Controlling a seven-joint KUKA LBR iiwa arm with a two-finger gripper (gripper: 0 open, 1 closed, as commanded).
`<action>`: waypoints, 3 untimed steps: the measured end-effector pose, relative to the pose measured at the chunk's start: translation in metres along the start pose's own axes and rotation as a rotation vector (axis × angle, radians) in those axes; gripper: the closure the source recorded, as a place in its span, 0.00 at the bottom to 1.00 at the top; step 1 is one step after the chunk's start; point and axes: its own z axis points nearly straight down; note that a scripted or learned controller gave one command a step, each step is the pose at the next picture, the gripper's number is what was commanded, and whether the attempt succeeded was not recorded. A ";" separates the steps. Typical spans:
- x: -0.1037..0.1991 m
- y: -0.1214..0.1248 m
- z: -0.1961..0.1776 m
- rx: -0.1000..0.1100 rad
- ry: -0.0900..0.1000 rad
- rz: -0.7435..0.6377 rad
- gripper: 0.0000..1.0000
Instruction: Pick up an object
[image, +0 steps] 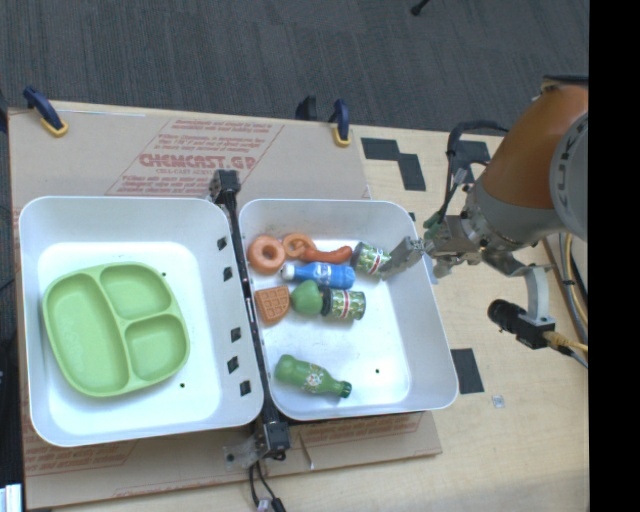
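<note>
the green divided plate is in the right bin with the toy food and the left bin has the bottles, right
Not quite. The camera view shows the green divided plate alone in the left bin, not the right one. The toy food, including the doughnut and the waffle, lies in the right bin, and the bottles, such as the green bottle, lie there too.

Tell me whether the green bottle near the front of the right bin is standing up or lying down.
Lying down. The green bottle rests on its side on the right bin floor, cap pointing right.
</note>
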 end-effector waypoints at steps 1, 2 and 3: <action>-0.010 -0.050 0.093 0.004 0.001 0.001 0.00; -0.010 -0.066 0.133 0.003 0.001 0.000 0.00; -0.010 0.010 0.153 0.002 0.002 0.002 0.00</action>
